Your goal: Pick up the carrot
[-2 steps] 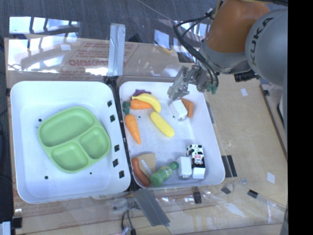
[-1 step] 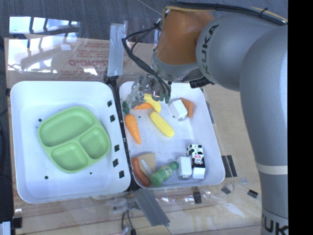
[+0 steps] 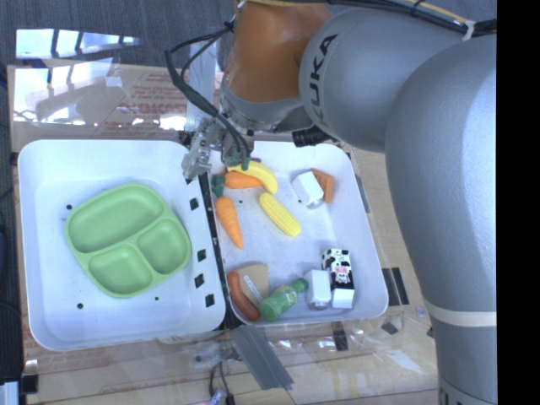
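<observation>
- Reaching in from the right, the grey arm with its orange band hangs over the far edge of the right shallow white bin; its two-finger gripper sits low at that bin's far-left corner, just beside the dividing wall.
- Whether the gripper is spread or pressed together cannot be told; wrist and cables cover it.
- Two carrots: a tapered orange plastic carrot lies along the right bin's left edge, tip toward the near side, apart from the gripper; a second, shorter orange carrot lies crosswise by the far-left corner, just below the gripper and touching the curved yellow banana.
- Yellow corn cob lies slantwise near mid-bin, just right of the long carrot, with a narrow gap between.
- White-and-orange wedge-shaped piece near the far-right corner.
- Near edge crowded: hot dog in a bun, green bottle, small white carton, cow-patterned milk carton.
- Bare floor shows mid-bin toward the right edge.
- Left white bin carries a green three-compartment plate near its middle; bare margin along every edge.
</observation>
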You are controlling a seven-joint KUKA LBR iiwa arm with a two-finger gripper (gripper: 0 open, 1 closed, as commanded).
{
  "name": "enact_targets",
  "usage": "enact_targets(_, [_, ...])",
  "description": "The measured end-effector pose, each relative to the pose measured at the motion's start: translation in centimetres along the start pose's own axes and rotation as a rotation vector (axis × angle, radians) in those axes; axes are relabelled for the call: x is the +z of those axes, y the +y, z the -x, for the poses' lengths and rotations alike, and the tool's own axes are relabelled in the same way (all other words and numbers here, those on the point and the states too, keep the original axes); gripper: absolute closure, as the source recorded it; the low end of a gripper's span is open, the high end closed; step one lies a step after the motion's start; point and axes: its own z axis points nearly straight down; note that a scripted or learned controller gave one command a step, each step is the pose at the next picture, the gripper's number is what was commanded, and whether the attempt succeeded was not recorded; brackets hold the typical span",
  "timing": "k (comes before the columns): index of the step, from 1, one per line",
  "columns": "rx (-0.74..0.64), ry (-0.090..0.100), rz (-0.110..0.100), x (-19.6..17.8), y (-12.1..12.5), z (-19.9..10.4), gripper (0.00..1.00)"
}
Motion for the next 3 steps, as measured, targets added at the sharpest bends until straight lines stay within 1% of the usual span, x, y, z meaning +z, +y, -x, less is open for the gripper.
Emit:
enact_targets(1, [0.122,0.003,-0.002,-1.3,7.4,-2.2,1.0])
enact_targets(2, [-0.019,0.003,-0.003,-2.4,4.4,-9.2,1.0])
enact_targets(3, [0.149,-0.005,-0.003,-11.5,-3.5,-3.4,1.0])
